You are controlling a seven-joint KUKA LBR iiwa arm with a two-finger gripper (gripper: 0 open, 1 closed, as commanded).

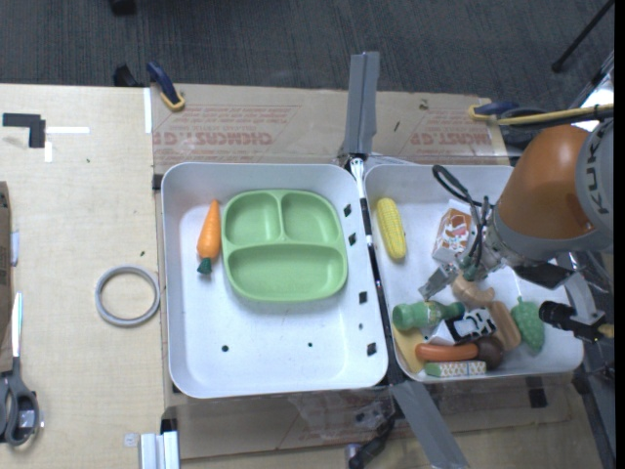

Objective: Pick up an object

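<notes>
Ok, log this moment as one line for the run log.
arm: over right bin | gripper: low among toy pile | grasp: unconfirmed | corn: right bin | carrot, green tray: left bin

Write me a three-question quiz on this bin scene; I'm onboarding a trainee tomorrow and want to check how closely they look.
1. True or false: the carrot lies inside a compartment of the green divided plate.
2. Which bin holds the corn cob? A) left bin B) right bin C) neither, it lies on the bench
3. Fill in: the grey ring lies on the bench to the ___ of the left bin, as the camera sees it.

Key: 1. False, it lies beside the plate, on the bin floor. 2. B, where the end effector also reaches. 3. left.
</notes>
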